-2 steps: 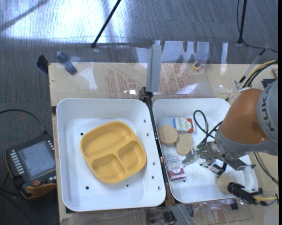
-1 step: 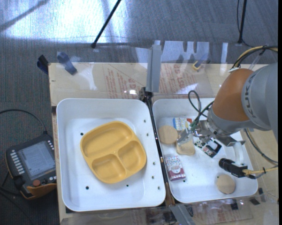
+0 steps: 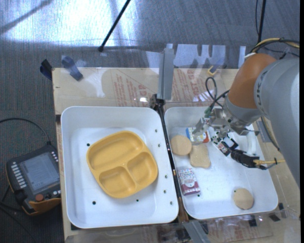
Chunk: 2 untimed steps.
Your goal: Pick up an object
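My gripper (image 3: pixel 207 127) hangs low over the upper middle of the right bin (image 3: pixel 263 184), on the grey arm with its orange band (image 3: pixel 250 80). Right under its tip lies a small colourful packet (image 3: pixel 198 135), partly hidden by the gripper; whether it is touched I cannot tell. Just left of that is a round tan disc (image 3: pixel 181 145), with a tan bread-like piece (image 3: pixel 200 157) beside it. Near the bin's left wall lies a red and white carton (image 3: pixel 188 180). Another tan disc (image 3: pixel 243 198) sits near the front right corner.
The left bin (image 3: pixel 71 186) holds a yellow divided plate (image 3: pixel 122 163) in its middle. A narrow divider (image 3: pixel 168 146) separates the two bins. A control pendant (image 3: pixel 34 176) lies on the floor left of the bench.
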Motion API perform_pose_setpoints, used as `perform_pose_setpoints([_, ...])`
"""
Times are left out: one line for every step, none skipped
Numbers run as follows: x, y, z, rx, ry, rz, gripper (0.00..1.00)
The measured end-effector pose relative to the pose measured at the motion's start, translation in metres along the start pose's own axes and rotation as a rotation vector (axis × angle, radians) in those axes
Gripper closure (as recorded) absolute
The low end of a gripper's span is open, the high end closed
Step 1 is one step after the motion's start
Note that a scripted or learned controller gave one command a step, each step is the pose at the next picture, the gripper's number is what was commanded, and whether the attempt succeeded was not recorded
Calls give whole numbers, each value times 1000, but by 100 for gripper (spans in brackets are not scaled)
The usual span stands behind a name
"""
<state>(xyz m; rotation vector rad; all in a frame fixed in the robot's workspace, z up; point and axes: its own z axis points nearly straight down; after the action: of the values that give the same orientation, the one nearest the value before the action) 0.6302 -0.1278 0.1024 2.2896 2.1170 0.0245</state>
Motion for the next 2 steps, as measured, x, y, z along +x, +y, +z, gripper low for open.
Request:
perform_pose_setpoints([-3,-12,-1,-8,2,-1,0])
perform_pose_setpoints([-17,5,0,-1,4,66,0])
